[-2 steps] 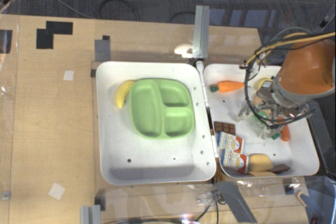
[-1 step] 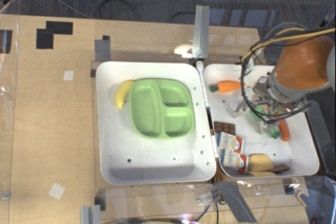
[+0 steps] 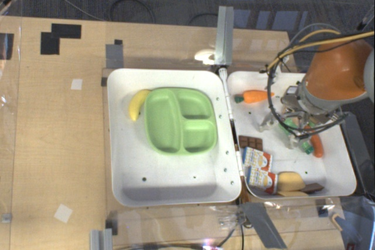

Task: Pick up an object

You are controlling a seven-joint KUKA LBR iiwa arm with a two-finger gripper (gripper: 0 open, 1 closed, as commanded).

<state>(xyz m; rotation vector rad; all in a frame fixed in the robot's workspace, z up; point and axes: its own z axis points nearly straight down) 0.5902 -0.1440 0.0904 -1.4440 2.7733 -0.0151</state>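
In the right bin (image 3: 345, 181) my gripper (image 3: 297, 130) hangs low under the orange-banded wrist (image 3: 334, 73), wrapped in cables. Just below and to its right lies a small carrot (image 3: 317, 147) with a green top, partly covered by the gripper. A second carrot (image 3: 255, 96) lies at the bin's far left. A brown chocolate bar (image 3: 251, 142) sits near the left wall. A colourful printed box (image 3: 258, 165) lies in front of it. Beside the box rests a tan bread-like piece (image 3: 289, 181) with a dark bar (image 3: 312, 188) by it.
The left bin (image 3: 126, 178) holds a green divided plate (image 3: 179, 120) with a yellow banana (image 3: 137, 103) against its left edge. A grey metal post (image 3: 224, 35) stands behind the seam between the bins. Wooden bench surface (image 3: 53, 143) extends to the left.
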